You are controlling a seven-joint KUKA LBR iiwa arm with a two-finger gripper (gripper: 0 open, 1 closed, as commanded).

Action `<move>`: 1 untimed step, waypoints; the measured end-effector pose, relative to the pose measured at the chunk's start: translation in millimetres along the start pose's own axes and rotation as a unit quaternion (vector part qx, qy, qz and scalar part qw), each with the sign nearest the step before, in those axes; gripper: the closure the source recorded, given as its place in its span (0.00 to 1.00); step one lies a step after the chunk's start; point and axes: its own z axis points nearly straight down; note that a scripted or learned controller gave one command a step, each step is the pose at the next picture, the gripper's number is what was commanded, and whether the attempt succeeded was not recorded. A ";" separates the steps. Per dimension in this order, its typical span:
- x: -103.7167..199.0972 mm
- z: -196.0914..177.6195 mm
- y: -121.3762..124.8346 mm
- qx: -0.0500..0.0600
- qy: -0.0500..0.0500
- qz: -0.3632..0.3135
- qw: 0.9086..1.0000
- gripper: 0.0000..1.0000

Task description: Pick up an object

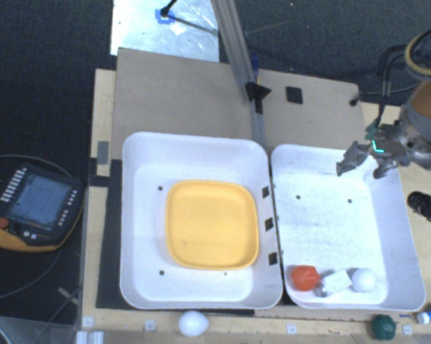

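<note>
Red and rounded, a small object (304, 277) lay in the near corner of the right bin (390, 235), with a little white block (335, 282) just beside it and a white ball (363, 278) touching the block's far end. Well apart from these, the gripper (367, 165) hung over the bin's far edge with its two dark fingers (349, 161) spread wide and nothing between them. A yellow tray (213, 224) sat in the middle of the left bin (142, 198), a white egg-shaped thing (193, 323) and a dark green ball (382, 327) lay on the bench (291, 330) in front of the bins, and a handheld controller (31, 207) rested on the dark floor to the left.
</note>
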 end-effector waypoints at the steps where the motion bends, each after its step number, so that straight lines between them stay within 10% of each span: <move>1: 0.0 0.0 0.0 0.000 0.000 0.000 1.000 0.00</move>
